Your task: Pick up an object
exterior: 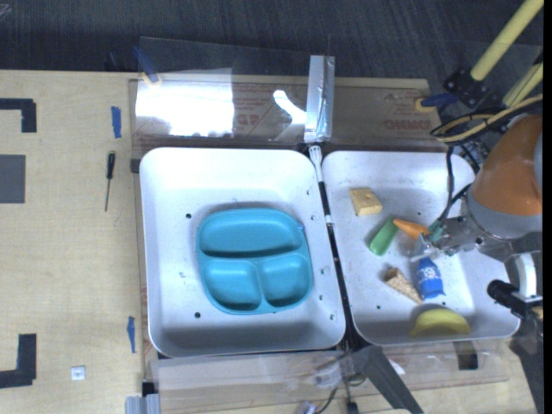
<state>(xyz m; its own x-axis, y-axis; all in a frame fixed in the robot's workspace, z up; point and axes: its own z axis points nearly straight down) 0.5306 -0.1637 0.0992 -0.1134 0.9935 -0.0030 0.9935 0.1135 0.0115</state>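
Right now my gripper point(434, 238) sits low in the right bin point(457, 317), at centre right of the frame; I cannot tell whether it is parted or closed. Just below it lies a small blue bottle point(429, 280), probably my target. An orange carrot piece point(408, 227) and a green block point(380, 237) lie just left, a tan cube point(366, 201) above them, and a yellow lemon wedge point(441, 321) near the lower rim. A blue divided tray point(253, 259) fills the left bin point(164, 317), likely as the drop spot.
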